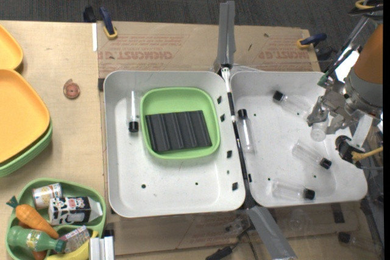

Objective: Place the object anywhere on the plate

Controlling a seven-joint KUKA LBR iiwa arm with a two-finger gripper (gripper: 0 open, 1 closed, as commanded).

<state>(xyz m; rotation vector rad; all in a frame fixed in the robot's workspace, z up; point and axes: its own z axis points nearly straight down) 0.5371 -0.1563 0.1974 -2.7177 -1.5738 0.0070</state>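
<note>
Across our two white bins, the gripper (pixel 321 120) hovers at the right bin's (pixel 268 149) right edge, apparently pinching a clear vial (pixel 318 133), which we should lift well clear before crossing to the green plate (pixel 180 99).

Cardboard sheet (pixel 183 49) behind the white bins (pixel 177 192): red print, upside down, reads roughly "CHEMCOAST". Remaining lettering not legible.

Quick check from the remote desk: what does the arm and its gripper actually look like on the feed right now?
At the right edge, the arm shows an orange band over a grey wrist section. Below it sits the gripper, a grey metal assembly with pale, shiny parts. A white strip runs diagonally along the upper arm, and black cabling with a yellowish wire loops beside the wrist. A yellow ring sits at the top corner.
</note>
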